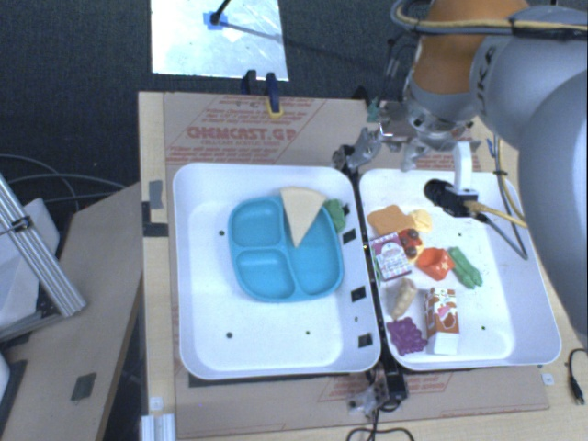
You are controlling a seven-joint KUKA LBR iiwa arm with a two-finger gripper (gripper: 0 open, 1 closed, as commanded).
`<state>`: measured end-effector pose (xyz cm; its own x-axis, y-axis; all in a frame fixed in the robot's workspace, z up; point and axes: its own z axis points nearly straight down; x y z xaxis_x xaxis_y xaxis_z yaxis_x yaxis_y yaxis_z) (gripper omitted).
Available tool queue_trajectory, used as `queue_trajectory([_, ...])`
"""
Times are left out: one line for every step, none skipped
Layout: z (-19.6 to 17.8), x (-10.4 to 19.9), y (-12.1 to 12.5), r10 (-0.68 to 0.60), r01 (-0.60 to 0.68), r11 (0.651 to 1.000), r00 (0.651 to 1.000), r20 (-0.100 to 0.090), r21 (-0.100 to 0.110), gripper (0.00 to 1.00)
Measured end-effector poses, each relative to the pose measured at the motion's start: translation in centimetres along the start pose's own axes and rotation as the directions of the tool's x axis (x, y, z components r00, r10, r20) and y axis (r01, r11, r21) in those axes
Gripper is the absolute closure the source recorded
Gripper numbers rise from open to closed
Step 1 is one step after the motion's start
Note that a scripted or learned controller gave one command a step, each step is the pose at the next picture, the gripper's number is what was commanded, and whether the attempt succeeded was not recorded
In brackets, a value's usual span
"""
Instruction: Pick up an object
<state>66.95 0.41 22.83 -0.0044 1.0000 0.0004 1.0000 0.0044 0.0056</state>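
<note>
The grey arm with its orange band reaches in from the upper right, and its two-finger gripper [413, 150] hangs above the far edge of the right-hand shallow white bin [524, 324]; whether it is apart or together cannot be told from here, and nothing shows between its tips. In that bin lies a loose cluster: an orange flat slice [389, 218], a pink printed packet [391, 255], a red toy pepper [434, 263], a green toy pod [466, 267], a purple grape bunch [405, 335] and a brown-and-white carton [443, 320]. The left-hand white bin [211, 338] holds a blue sectioned plastic plate [271, 265] with a tan wedge [301, 210] resting on its far corner.
</note>
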Motion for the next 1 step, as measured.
queue_trajectory([4.53,-3.53,-0.13,0.005,-0.005,1.0,1.0,0.002,0.005,0.0])
